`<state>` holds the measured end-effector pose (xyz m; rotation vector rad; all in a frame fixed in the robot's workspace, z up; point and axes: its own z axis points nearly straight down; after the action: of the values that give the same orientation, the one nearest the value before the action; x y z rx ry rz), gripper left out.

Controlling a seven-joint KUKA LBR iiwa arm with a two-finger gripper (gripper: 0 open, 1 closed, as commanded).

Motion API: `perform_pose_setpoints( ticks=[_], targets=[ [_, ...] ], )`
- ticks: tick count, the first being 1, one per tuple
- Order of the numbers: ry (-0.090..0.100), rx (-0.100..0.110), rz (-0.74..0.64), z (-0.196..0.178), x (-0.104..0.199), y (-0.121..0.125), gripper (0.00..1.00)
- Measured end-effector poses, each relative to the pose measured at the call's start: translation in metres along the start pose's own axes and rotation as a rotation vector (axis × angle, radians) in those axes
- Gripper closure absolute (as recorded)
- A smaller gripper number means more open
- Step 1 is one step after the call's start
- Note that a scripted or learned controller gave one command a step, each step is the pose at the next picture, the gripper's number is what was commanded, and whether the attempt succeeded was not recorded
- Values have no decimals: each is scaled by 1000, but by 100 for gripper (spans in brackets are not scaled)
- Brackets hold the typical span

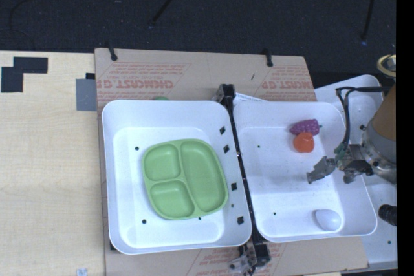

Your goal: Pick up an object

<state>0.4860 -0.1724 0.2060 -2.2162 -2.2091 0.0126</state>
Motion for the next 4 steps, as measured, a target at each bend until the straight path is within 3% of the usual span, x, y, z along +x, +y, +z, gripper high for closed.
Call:
perform_pose_setpoints(
  ticks=[1,4],
  targets=[
    [-3,-13,-3,-6,0,3,0],
    [-2,-11,-3,120,-6,-7,0]
  ],
)
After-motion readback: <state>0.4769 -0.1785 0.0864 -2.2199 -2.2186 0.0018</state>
